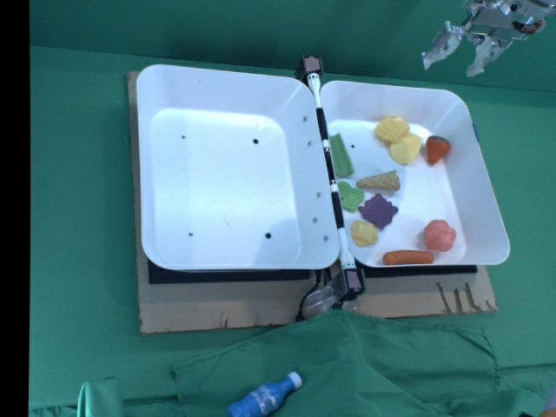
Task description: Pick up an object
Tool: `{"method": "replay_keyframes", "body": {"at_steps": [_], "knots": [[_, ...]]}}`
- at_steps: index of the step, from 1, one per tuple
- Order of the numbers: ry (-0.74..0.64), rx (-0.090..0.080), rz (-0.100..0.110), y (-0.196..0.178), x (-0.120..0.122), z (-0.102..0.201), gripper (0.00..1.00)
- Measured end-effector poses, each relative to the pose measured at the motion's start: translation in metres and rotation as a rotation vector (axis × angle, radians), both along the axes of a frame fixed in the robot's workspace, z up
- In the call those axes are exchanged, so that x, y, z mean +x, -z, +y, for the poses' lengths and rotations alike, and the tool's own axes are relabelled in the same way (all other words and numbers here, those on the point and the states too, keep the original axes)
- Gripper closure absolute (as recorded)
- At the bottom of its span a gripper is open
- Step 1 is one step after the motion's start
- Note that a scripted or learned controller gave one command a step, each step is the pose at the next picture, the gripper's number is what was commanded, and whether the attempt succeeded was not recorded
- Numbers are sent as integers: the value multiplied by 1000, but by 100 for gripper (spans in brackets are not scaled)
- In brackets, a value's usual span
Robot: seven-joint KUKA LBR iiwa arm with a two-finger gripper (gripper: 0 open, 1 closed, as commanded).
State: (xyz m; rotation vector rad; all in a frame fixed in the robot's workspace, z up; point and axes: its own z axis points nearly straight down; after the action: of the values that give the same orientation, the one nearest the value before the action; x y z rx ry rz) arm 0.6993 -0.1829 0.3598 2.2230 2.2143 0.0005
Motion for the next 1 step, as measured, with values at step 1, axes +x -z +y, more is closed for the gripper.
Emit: {"method": "replay_keyframes", "body": {"at_steps": [1], "knots": [[2, -5, -7, -15, 1, -1, 100]]}}
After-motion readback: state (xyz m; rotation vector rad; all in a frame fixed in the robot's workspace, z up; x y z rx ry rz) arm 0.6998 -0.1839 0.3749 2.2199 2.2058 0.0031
